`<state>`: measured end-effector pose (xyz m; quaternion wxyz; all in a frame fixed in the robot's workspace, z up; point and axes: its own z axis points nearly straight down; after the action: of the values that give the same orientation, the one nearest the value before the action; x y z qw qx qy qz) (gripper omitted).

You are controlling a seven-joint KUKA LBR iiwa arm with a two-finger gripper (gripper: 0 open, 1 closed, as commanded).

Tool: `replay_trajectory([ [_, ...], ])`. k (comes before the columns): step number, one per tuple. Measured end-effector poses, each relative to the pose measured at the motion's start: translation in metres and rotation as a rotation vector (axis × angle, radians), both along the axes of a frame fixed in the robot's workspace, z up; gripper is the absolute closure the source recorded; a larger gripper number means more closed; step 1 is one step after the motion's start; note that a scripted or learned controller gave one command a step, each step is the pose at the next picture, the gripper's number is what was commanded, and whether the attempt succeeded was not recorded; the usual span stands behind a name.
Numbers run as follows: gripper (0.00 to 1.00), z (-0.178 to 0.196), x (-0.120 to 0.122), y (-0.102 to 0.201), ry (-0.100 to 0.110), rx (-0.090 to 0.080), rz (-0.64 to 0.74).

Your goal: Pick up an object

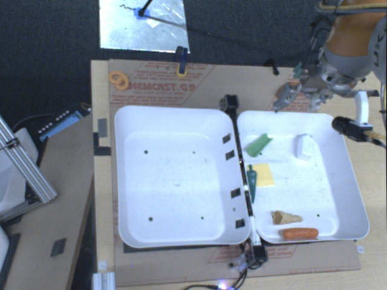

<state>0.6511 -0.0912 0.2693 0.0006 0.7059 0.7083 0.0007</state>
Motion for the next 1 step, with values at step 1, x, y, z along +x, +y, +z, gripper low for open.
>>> replay_trajectory([
  [1,0.00,0.0035,0.0187,0.0852,-0.002,0.002,0.008],
])
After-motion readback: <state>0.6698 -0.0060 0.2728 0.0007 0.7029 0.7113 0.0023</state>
